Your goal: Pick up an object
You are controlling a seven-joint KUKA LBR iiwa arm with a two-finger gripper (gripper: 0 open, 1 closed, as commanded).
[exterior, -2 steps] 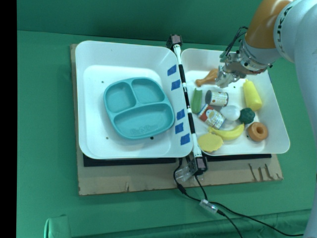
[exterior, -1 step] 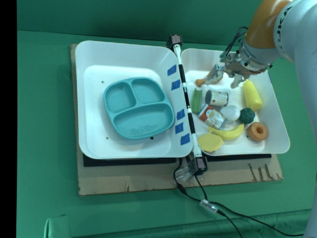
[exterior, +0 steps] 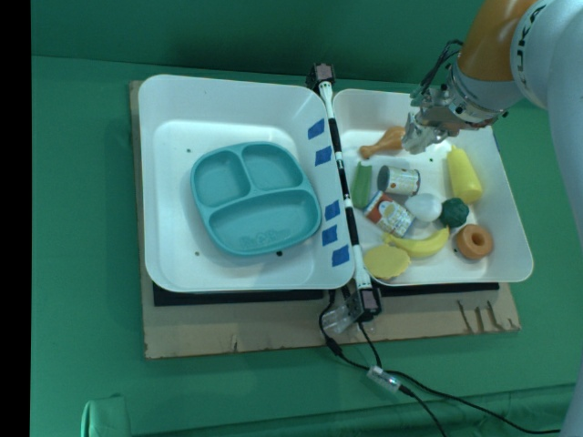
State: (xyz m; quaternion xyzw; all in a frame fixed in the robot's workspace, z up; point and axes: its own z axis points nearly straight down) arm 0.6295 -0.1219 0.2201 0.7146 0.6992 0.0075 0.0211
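One arm over right-hand bin (exterior: 510,253), pick not yet made.
Camera view: gripper (exterior: 421,137) low beside chicken drumstick (exterior: 384,141), just to its right; drumstick long axis roughly left-right, bone end toward divider. Finger gap not resolvable; nothing visibly held. Tin can (exterior: 399,180) just below.

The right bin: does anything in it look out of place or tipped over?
Two cans lie on their sides in the right bin, among the toy food; nothing has spilled. The gripper hangs beside the chicken drumstick.
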